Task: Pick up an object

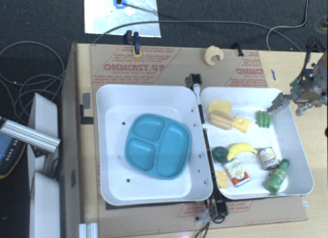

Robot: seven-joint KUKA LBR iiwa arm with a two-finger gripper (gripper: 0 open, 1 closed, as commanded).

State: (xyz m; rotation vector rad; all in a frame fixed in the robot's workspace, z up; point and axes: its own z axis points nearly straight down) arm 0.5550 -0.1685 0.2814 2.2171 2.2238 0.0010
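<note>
Objects for this pick all lie in the right bin (297, 145); the left bin (110, 104) carries a blue divided plate (157, 146). I read the claw (274, 106) at the upper right of the right bin, tip low and just beside the green ridged piece (264, 119). Whether it is released or clenched I cannot tell at this sharpness, and nothing visibly sits in it, so I treat it as holding nothing.

Procedure as I judge it:

1. Select the green ridged piece as target. It is nearest the tip and stands apart from the yellow wedge (242, 124) on its left.
2. Centre the claw over the piece before descending; an offset approach is likely to push it toward the bin wall.
3. Close across its narrow width.
4. Lift straight up and confirm that the piece rises with it.

Avoid the lower cluster: banana (241, 149), small can (267, 157), carton (236, 172) and green bottle (277, 177) lie close together, so a descent there risks striking a neighbour.
</note>
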